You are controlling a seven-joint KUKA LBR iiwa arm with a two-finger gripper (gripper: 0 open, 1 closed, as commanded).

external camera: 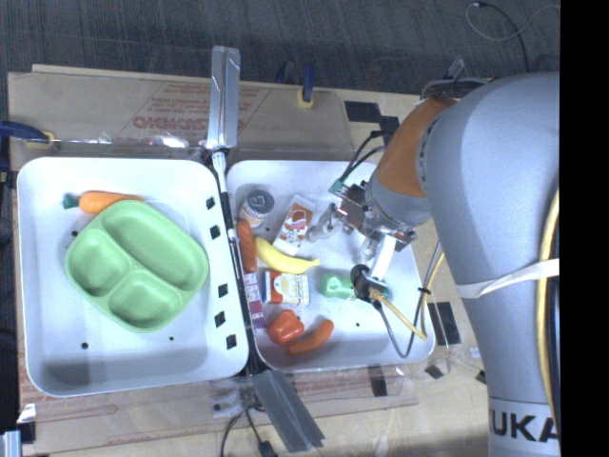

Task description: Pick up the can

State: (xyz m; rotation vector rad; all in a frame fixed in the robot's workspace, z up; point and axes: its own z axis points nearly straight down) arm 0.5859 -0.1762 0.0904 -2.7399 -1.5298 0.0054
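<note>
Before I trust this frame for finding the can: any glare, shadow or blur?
Camera view: soft overall, small labels unreadable; the can is a small grey blur near the right bin's back-left corner; the arm shades that bin's right side; no strong glare.

Grey arm (495, 208) reaching in from right, orange band at wrist; claw (335, 219) pointing left

Fixed overhead camera, slanted down, both bins (38, 255)
</note>
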